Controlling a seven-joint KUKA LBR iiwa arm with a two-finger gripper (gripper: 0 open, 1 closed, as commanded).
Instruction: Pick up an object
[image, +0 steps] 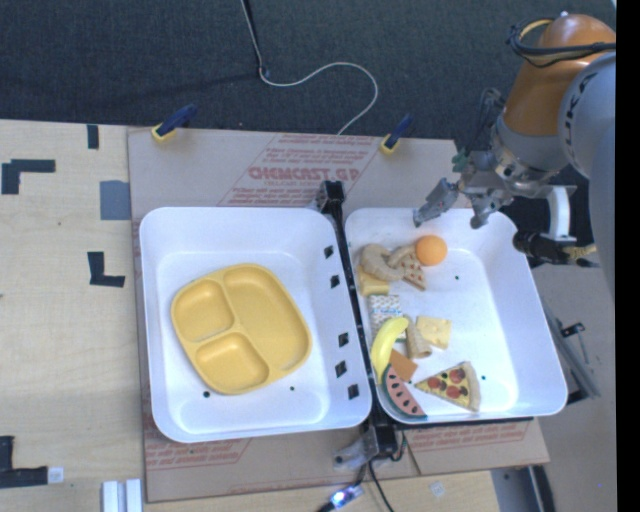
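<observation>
The right bin (520, 310) holds several toy foods: an orange ball (431, 250), a tan piece (375, 262) with a waffle-like bit (408, 268) beside it, a banana (386, 341), a cheese wedge (433, 333), a pizza slice (452, 385) and a watermelon slice (401, 394). My gripper (457, 205) hangs open above the bin's far edge, just up and right of the orange ball. Its two fingers are spread wide with nothing between them.
The left bin (160, 250) holds a yellow divided plate (240, 327). Clips (173, 122) pin the cardboard at the back, and a white cable (330, 70) loops behind the bins. A bare strip of bin floor lies right of the foods.
</observation>
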